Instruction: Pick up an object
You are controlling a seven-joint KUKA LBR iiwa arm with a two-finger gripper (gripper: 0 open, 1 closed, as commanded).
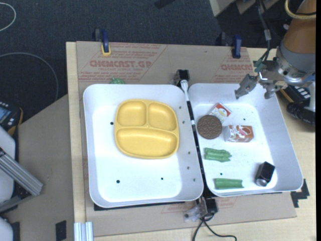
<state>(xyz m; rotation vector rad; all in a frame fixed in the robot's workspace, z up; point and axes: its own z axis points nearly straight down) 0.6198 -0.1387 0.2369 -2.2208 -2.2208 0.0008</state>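
Just one fixed camera here, mounted above the counter [150, 59] and looking down at a slant. It's far enough back to catch both the left bin [95, 149] and right bin [281, 134], with the arm [301, 39] coming in from the right.

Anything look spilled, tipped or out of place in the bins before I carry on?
Nothing stands out. The yellow plate lies flat in the left bin; the cookie, packets and green pieces lie apart in the right bin. The gripper hangs over that bin's far edge.
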